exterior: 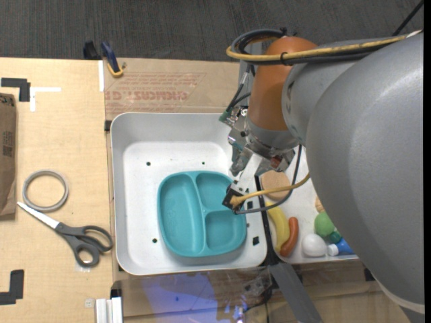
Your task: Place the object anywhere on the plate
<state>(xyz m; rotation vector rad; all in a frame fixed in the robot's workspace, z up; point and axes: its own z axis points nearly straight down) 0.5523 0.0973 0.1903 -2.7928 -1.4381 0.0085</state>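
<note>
A teal divided plate (195,214) lies in the left white bin (135,147), toward its front right. Nothing lies on the plate's compartments that I can see. My gripper (237,167) hangs low over the bin's right side, just above the plate's upper right rim, close to the wall between the two bins. The grey arm covers most of the right bin. Beside the gripper in the right bin lie a tan round piece (274,180), a yellow banana (276,217) and a red sausage (289,236).
A white egg (313,245), a green item (326,226) and a blue item (343,247) sit at the right bin's front. On the bench to the left are scissors (74,235), a tape roll (45,189) and a brown bag (7,153). Cardboard (168,93) lies behind the left bin.
</note>
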